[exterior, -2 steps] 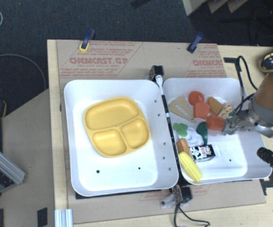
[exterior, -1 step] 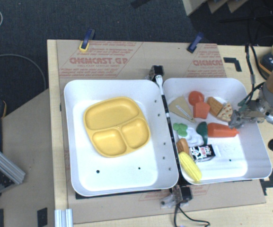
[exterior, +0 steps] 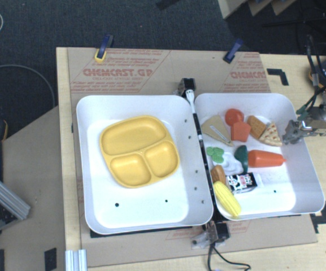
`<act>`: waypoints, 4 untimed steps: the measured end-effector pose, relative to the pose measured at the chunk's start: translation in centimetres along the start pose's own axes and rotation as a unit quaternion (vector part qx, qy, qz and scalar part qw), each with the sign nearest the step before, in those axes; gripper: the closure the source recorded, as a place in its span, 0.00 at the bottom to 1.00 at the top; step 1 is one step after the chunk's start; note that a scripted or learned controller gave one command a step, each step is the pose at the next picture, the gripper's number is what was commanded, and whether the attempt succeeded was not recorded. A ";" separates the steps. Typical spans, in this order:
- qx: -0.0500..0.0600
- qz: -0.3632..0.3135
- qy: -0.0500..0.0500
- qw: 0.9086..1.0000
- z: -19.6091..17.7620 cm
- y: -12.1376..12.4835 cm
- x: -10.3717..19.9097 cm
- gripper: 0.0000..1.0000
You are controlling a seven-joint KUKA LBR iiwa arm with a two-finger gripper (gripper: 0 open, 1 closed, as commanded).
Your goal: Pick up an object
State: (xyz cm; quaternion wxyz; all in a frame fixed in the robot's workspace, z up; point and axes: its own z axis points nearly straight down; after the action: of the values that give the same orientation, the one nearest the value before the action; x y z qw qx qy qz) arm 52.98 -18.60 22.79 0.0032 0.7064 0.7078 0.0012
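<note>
Right now the robot's metal gripper (exterior: 294,133) sits at the right edge of the right white bin (exterior: 304,185), just beside a tan waffle-patterned toy wedge (exterior: 271,134). Nothing is between its fingers, but I cannot tell if they are apart or together. Below it lies an orange toy carrot (exterior: 264,159). A yellow toy corn cob (exterior: 226,199) lies near the front. A yellow plastic plate with three sections (exterior: 138,150) rests in the left white bin (exterior: 95,208).

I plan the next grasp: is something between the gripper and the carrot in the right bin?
Nothing visible. The gripper sits at the right bin's right rim; the carrot lies just below-left, with bare bin floor between them.
</note>
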 end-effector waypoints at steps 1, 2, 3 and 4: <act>0.003 -0.001 0.001 1.000 0.5 1.5 5.5 1.00; 0.001 -0.003 0.002 1.000 0.3 3.8 11.4 1.00; 0.001 -0.001 0.002 1.000 -0.6 6.7 16.5 1.00; 0.002 -0.002 0.001 1.000 1.3 8.7 20.9 1.00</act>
State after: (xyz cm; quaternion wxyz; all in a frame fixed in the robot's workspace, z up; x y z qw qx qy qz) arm 61.69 2.31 21.46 0.0010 0.7053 0.7089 0.0010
